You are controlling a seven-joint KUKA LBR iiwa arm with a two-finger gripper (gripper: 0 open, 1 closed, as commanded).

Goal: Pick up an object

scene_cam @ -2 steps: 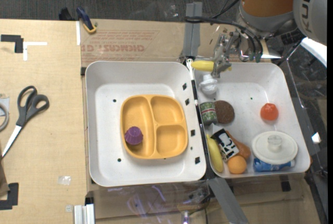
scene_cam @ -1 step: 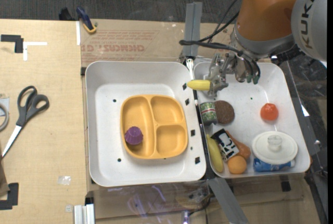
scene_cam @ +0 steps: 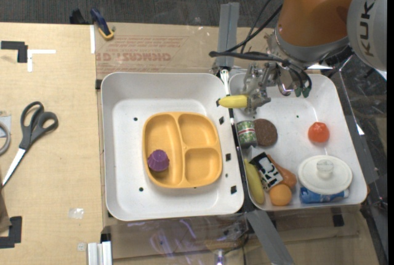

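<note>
**Gripper over the right bin with a small banana**

Gripper (scene_cam: 251,99) fingers are seen pinched on one end of a small yellow banana (scene_cam: 233,101), which is held level above the left edge of the right bin (scene_cam: 337,93). Just below it, a green can (scene_cam: 246,133) and a brown cookie (scene_cam: 266,132) are seen side by side. A yellow divided plate (scene_cam: 183,149) is set in the left bin (scene_cam: 117,134), with a purple fruit (scene_cam: 158,160) in one compartment.
</note>
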